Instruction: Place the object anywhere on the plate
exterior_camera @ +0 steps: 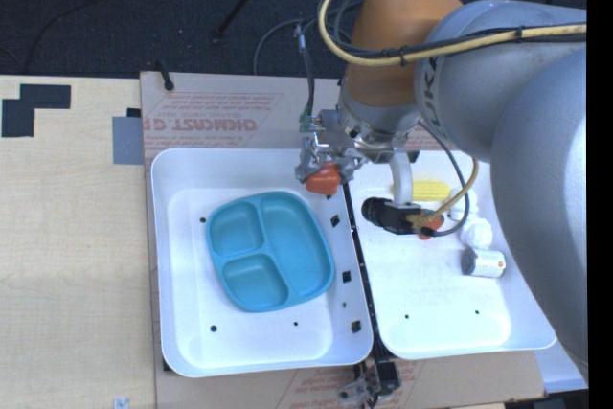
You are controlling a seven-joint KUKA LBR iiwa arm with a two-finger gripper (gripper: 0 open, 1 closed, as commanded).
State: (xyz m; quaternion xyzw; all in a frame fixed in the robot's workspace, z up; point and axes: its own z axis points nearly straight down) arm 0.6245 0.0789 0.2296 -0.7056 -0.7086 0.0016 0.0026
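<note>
The tool (324, 170) pinches a small orange-red object (325, 177) at the left bin's (182, 302) far right corner — just beyond the blue plate's (270, 249) far edge — not on it.

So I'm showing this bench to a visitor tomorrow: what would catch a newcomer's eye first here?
The bulky grey arm with its orange band, reaching in from the right. Next, the blue plate with three compartments, lying in the left bin. Then the small orange object between the fingers of the gripper, above that bin's far right edge, just beyond the plate.
</note>
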